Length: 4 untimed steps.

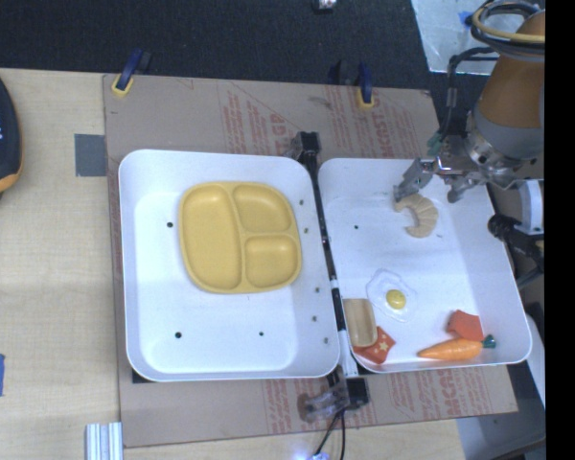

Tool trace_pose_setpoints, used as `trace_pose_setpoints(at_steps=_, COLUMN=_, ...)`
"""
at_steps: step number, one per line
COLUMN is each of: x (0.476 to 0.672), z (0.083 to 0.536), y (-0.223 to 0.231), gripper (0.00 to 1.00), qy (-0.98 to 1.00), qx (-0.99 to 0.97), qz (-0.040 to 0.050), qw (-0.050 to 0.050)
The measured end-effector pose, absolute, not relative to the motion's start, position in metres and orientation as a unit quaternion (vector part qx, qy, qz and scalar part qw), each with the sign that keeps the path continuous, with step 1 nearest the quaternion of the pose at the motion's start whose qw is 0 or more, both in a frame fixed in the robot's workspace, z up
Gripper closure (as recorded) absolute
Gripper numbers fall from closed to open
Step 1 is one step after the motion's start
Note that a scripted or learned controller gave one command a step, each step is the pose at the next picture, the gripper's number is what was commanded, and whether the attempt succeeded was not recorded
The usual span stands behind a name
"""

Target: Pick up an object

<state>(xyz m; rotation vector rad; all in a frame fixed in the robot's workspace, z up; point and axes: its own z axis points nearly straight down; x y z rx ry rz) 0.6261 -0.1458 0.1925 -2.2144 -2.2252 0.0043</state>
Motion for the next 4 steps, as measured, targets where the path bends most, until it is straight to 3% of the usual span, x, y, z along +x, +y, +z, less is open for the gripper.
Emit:
trace_pose_setpoints(at_steps=1, x=0.641, z=0.113, y=-0.189, gripper=0.0, qy=-0.708, qx=-0.706, qz=0.0042, qw=0.003)
trace_pose_setpoints(at_steps=2, x=0.657, z=0.091, y=-0.192, gripper=0.0, qy=-0.709, qx=-0.705, qz=0.0011, qw=0.0)
trace_pose_setpoints(at_steps=3, x=0.657, z=0.104, y=-0.192, gripper=1.0, qy=-0.711, qx=-0.704, qz=0.0012, qw=-0.001)
trace_pose_setpoints(at_steps=4, x=0.654, z=0.143, y=-0.116, gripper=1.0, qy=-0.711, qx=-0.703, qz=0.0, qw=0.001)
